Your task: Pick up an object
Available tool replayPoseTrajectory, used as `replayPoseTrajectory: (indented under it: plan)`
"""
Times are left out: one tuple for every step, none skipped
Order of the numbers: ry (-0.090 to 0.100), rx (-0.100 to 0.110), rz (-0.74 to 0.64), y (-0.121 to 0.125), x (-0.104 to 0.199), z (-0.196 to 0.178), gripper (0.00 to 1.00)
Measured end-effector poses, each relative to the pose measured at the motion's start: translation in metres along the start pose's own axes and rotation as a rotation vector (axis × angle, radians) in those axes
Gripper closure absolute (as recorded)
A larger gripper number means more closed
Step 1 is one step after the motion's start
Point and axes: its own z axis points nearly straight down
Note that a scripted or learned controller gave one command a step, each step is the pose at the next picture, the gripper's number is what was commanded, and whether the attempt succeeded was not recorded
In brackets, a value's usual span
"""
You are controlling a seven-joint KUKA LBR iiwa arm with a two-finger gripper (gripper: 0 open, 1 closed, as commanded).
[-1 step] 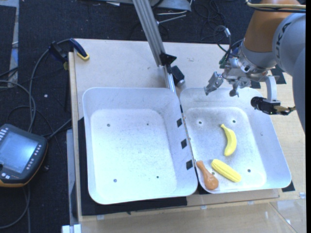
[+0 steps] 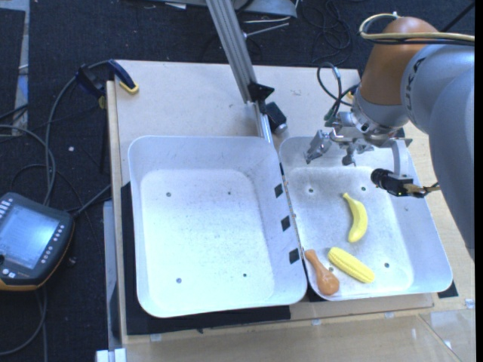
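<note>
Approach step — the grey arm's jaws (image 2: 337, 148) hung open and empty over the right white bin's (image 2: 423, 236) far end; the curved yellow plastic banana (image 2: 356, 218) lay nearer, needing a descent.

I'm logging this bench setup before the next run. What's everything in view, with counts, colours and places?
Bins: 2, white, side by side on the bench.
Banana: 1, yellow, middle of the right bin.
Corn cob: 1, yellow, near front of the right bin.
Carrot: 1, orange, front left corner of the right bin.
Clamp: 1, black and yellow, bench's far left corner.
Pendant: 1, grey with screen, floor at left.
Arm: 1, grey with orange band, from the right.
Gripper: 1, metal, above the right bin's far end.
</note>
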Motion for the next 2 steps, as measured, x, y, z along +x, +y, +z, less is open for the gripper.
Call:
replayPoseTrajectory:
  plan:
    - [0.0,-0.001,0.0,-0.001,0.0,0.053,0.0]
    - [-0.001,-0.007,0.0,0.001,0.0,0.039,1.0]
